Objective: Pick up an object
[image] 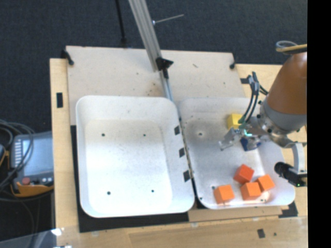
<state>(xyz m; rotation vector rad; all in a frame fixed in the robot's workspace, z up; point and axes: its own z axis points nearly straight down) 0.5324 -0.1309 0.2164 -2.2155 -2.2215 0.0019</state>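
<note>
Reaching in from the right, the grey arm with its orange band (290,84) hangs over the right-hand shallow white bin (207,119); its hand (237,137) sits low over the upper middle of that bin's floor, and whether the hand is wide, narrow or holding anything cannot be told from this view. A small yellow block (234,121) lies just beside the hand, on its far side; a small blue object (252,144) shows just under the wrist, partly hidden. Four orange cubes occupy the near right corner of the same bin: one (243,173) nearest the hand, one (224,194) toward the bin's middle, and two (252,190) (266,182) close together by the right wall. The left-hand shallow white bin (129,154) lies touching the right one on the wooden desk (150,66); a slanted aluminium post (145,25) rises behind the bins.
</note>
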